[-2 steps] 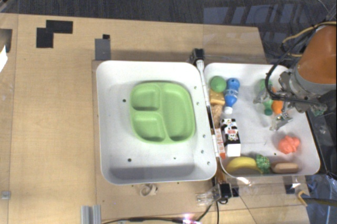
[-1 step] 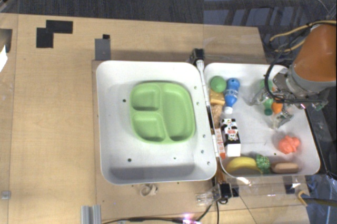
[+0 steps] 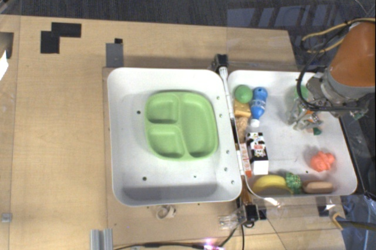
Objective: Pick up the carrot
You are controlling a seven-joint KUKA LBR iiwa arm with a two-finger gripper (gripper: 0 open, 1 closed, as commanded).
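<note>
Hovering low in the right white bin [image 3: 346,143], the pincer [image 3: 305,117] hides its state, cannot tell. Orange carrot-like lump [image 3: 321,161] sits at five o'clock; next, realign over it.

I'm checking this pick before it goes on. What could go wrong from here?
1. The gripper hangs over the right bin's upper part, apart from any food; a close there would likely grab nothing.
2. No plain carrot stands out. The orange lump may be it, but the picture is too blurred to tell.
3. The banana, green piece and sausage crowd the front wall, so a wrong grasp is possible.
</note>
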